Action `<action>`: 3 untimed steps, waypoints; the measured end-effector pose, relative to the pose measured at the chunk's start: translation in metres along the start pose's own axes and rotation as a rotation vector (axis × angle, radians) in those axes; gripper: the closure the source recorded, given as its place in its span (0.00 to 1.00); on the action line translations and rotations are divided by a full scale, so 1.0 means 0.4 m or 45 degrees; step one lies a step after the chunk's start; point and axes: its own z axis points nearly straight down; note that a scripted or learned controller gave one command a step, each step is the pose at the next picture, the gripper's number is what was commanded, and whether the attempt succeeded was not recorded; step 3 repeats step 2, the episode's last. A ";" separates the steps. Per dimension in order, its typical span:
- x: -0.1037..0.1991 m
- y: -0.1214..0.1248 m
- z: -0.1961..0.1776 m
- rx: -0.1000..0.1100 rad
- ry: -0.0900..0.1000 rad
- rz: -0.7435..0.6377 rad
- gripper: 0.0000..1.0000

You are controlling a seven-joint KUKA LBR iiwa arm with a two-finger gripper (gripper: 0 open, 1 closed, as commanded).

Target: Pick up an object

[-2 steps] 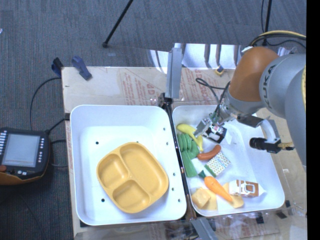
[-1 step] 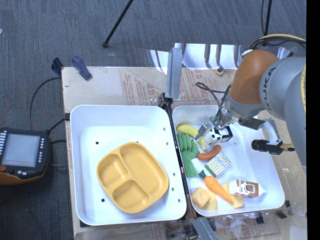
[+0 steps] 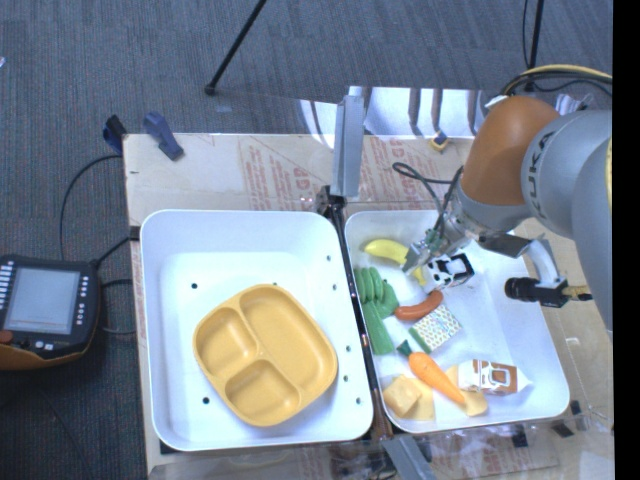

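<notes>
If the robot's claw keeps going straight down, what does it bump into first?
Probably the black-and-white toy, which lies right below the gripper in the right bin. The yellow banana sits just beside it, so depth makes this a best guess.

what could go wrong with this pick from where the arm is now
The tool sits low in the right bin between the yellow banana and the black-and-white cow toy, so it may close on both, or nudge one aside and come up with nothing. The sausage lies just below and could get knocked too.
</notes>
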 end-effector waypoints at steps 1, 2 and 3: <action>0.121 0.065 -0.235 -0.007 -0.002 0.048 1.00; 0.181 0.075 -0.278 0.006 0.003 0.156 1.00; 0.181 0.075 -0.278 0.006 0.003 0.156 1.00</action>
